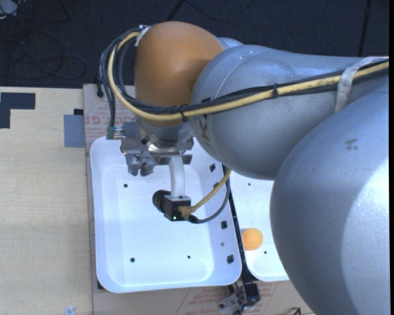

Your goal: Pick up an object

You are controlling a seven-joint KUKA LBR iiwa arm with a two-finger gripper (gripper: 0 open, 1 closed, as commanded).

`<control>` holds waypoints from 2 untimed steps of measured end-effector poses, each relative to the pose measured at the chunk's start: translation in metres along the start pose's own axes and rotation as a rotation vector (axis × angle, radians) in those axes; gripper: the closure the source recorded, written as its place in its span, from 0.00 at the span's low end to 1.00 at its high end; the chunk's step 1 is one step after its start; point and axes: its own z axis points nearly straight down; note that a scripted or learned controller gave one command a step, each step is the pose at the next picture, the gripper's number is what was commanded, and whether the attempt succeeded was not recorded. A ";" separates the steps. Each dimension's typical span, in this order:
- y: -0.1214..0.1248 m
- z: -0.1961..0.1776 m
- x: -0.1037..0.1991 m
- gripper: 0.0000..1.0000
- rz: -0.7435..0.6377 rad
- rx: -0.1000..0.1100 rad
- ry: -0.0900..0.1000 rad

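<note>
An orange ball (251, 239) lies in the right bin (266, 271), near its left wall, partly hidden by the arm. My gripper (159, 174) hangs over the upper middle of the left bin (118, 254), well to the left of the ball and across the divider from it. A black part with a small green light sits at the gripper's lower end, just above the bin floor. Nothing shows in the gripper. The large grey arm and its orange band cover most of the right bin and the back of the left one.
A black rail with clips (231, 235) runs between the two bins. A cable loops from the wrist down to the gripper. The wooden bench (33, 202) extends to the left, with grey and dark patches at its back.
</note>
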 end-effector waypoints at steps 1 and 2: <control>-0.054 -0.059 -0.001 1.00 -0.001 -0.002 0.002; -0.065 0.005 0.000 1.00 0.002 0.005 -0.002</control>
